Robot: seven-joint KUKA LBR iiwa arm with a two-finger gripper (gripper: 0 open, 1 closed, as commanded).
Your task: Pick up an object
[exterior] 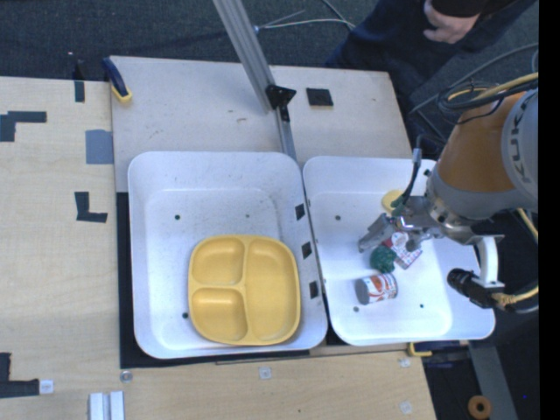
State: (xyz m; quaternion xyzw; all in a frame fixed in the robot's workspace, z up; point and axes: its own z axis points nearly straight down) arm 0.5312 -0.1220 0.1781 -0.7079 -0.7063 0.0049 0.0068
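End effector [382,237] low in the right white bin [350,318], directly above a small dark green object [382,259]; grip state indeterminate. Red-and-white can [376,288] lies just below. Yellow divided plate [245,289] occupies left bin [157,234].

Yellow tray [245,289] in L bin [153,182], gripper [388,240] over R bin [337,182]

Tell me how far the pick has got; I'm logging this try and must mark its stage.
Done: the arm has reached into the right bin, and its gripper sits low over a small green object. In hand: nothing that I can confirm; the view does not show an object between its fingers. Left: grasp and lift. The small can lies on its side on the bin floor, and the yellow divided plate sits in the left bin.
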